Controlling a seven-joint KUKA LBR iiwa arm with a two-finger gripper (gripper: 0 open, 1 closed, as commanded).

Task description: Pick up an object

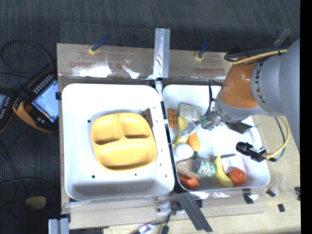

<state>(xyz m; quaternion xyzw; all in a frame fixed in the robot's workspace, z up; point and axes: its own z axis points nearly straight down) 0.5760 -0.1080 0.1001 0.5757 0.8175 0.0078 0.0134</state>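
Objects (202, 167) crowd right bin (261, 179); tool (208, 122) fingers indistinct.

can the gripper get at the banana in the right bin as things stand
Probably yes. The banana lies uncovered near the right bin's front edge, its top free, though a red item and a can crowd its sides. The gripper sits over the same bin.

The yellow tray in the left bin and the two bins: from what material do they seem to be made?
The yellow tray looks like moulded plastic with a smooth, slightly glossy finish: uniform colour, rounded compartments, soft highlights. The left bin and right bin look like smooth white plastic with rounded corners; coated metal cannot be ruled out from this view.
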